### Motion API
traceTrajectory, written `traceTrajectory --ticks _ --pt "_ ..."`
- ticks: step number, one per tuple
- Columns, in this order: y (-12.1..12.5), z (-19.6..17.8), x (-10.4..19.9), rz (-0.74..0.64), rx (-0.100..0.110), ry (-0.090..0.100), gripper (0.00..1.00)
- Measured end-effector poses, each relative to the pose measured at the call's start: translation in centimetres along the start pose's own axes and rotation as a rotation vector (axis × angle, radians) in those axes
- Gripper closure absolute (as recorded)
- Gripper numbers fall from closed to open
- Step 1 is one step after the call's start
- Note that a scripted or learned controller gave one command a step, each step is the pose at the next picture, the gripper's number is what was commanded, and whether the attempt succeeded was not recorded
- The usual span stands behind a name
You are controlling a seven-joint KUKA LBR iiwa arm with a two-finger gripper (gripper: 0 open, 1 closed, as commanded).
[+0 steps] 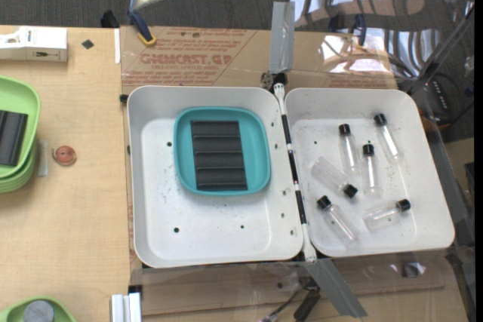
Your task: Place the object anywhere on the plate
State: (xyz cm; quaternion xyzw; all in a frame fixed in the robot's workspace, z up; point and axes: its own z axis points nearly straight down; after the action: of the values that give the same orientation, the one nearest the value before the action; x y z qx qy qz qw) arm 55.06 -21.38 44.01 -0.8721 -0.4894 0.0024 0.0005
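While nothing yet rests on it, the plate (182, 154) waits for one of six vials (369, 166) – clear tubes with black caps, scattered flat in the right bin (317, 128). From that bin's centre, one vial lies at 11 o'clock, one at 1 o'clock, one just right of centre, and one slanted just left of centre. The last two lie at 7 and 5 o'clock; none is stacked on another, though the middle ones are close together. The plate is teal with rounded corners and carries a dark ribbed pad. It sits toward 12 o'clock in the left bin (162, 226), well apart from every vial, across the wall the two bins share.

How wide the gripper stands cannot be told. Judging from the layout, the step in hand is choosing and picking a vial. The one at 1 o'clock or the one at 5 o'clock looks easiest, each having clear room around it. Closing across the tube's width, not its length, should keep it from rolling away – then lift high enough to clear the wall.
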Motion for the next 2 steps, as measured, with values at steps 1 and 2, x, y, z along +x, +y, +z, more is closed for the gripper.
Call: traceTrajectory --ticks 1,2 --pt "2.4 0.1 1.4 0.139 0.000 0.000 0.00" --pt "5.5 0.1 3.5 0.253 0.001 0.000 0.00"
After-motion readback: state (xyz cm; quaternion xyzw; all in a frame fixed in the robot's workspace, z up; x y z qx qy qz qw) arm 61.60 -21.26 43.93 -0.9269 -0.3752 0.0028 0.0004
